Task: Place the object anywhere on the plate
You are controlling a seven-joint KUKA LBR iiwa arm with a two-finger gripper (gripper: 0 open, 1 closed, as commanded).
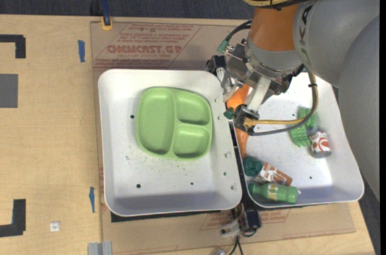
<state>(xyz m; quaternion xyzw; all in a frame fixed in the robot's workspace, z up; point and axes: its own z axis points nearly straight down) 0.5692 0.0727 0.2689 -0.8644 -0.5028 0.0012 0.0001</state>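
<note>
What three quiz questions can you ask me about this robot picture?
1. True or false: the green plate lies in the bin on the picture's left.
2. How many compartments does the green plate have? A) two B) three C) five
3. Fill in the gap: the red-and-white can lies in the bin on the picture's ___.

Key: 1 true; 2 B; 3 right.
</note>
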